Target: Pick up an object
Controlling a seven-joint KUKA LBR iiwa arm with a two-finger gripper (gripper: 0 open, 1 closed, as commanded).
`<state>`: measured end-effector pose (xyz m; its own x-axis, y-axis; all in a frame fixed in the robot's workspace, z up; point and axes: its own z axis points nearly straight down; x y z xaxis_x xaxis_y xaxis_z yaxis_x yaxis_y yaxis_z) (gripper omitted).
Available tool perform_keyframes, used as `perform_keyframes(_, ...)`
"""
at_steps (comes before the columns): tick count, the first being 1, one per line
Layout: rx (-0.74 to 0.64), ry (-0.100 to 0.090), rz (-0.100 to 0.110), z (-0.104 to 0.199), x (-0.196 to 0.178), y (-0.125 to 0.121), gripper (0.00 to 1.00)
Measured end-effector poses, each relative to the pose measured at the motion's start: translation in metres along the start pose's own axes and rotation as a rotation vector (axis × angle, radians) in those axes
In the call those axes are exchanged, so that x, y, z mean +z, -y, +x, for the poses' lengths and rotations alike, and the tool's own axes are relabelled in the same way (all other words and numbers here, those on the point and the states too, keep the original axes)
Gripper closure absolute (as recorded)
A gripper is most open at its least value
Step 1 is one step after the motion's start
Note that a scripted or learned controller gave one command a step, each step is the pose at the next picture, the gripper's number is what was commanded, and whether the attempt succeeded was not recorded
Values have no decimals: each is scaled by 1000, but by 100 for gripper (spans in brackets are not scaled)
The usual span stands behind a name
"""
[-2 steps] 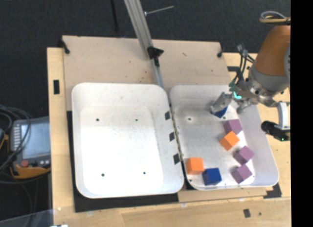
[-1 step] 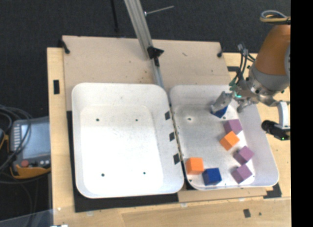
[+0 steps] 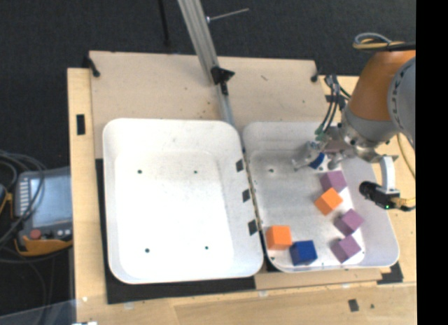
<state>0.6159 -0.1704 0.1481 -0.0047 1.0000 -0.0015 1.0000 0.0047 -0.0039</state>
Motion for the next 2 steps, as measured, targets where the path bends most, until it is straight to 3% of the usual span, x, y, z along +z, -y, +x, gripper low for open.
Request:
perform_keyframes(1, 3, 1, -3, -1, 51, 0, 0)
perform_keyframes(2, 5, 1, -10, -2, 37, -2, 100)
